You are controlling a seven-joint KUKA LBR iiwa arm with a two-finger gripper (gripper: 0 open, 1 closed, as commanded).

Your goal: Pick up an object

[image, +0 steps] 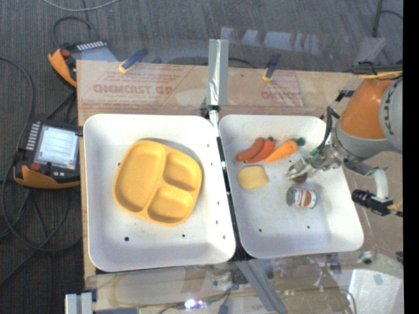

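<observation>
My arm (pixel 383 120) comes into view as a grey, rounded body with a broad, glossy orange band that catches the light along its top. Below the band I see a paler grey wrist section. Black cables run beside it, and a small black fitting sticks out on a white bracket lower down. The gripper (pixel 302 169) is a thin metal assembly with green wiring near its base.
</observation>
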